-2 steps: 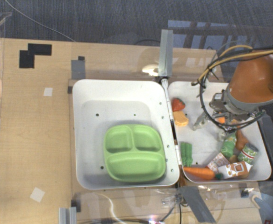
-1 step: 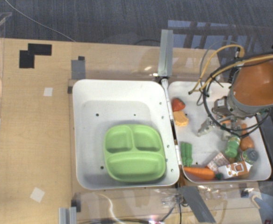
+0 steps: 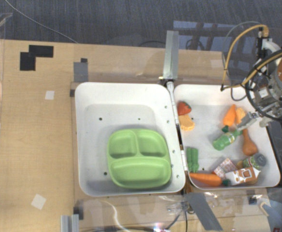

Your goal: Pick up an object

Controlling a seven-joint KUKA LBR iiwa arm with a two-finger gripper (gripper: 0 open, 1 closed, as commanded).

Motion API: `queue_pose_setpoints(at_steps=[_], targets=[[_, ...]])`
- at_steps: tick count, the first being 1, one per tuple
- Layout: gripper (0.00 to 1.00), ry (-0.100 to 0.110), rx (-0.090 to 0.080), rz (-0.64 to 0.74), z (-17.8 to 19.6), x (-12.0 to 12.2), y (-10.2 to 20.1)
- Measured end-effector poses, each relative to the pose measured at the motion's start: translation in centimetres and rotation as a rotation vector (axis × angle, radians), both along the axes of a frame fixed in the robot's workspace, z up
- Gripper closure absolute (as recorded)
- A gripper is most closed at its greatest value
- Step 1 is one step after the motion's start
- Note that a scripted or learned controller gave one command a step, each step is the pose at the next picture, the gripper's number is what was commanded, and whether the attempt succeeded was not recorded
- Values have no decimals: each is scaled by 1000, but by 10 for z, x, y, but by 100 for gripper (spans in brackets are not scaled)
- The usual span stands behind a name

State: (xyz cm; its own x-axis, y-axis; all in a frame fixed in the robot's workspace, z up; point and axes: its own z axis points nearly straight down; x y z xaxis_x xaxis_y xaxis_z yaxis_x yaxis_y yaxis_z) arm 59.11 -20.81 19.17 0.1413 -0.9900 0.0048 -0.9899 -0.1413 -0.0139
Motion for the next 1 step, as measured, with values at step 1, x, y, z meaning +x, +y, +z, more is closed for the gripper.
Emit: queue_pose_setpoints(at_steps=[1], targets=[[0,-2,1,76,-83,45,16]])
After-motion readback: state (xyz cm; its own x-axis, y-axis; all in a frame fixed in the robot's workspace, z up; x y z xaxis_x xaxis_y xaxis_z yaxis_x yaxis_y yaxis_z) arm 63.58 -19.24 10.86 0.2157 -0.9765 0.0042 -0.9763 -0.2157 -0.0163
